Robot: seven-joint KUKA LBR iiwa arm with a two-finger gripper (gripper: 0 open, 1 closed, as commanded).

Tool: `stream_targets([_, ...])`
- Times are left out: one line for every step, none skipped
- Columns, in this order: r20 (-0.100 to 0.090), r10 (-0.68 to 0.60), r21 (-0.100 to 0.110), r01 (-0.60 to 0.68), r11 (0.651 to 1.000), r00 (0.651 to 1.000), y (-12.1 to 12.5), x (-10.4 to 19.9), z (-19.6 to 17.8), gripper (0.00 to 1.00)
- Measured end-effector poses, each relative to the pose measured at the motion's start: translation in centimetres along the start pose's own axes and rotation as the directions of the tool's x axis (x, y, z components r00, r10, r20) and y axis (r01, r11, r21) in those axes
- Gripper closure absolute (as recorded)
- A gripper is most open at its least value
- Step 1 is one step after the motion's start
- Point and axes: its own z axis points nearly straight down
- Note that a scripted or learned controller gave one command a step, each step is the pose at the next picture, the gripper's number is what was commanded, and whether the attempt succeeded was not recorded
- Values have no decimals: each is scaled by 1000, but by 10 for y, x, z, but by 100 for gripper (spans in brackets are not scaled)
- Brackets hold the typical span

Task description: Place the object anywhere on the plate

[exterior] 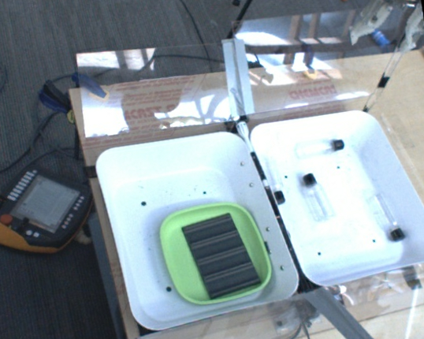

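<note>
One dark ridged block [221, 256] lies flat on the green plate [172, 243] in the left bin [118, 179], well apart from the pale shape at the far corner that may be the tool [376, 15]; whether that is wide or narrow I cannot tell. The placing looks done, so any further move should travel high and wide of the plate, lest it nudge the block off.

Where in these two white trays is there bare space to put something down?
The left white bin is bare behind the square green plate and along its left wall. The plate is mostly covered by a dark ribbed block. The right white bin is more crowded: clear black-capped vials lie scattered, leaving bare floor along the front wall.
</note>
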Motion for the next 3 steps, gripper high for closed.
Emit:
stream_targets([-1, 92, 0, -92, 996, 996, 4, -4, 0, 0])
stream_targets([-1, 127, 1, -127, 992, 992, -6, 31, 0, 0])
stream_targets([0, 188, 1, -188, 982, 982, 4, -7, 2, 0])
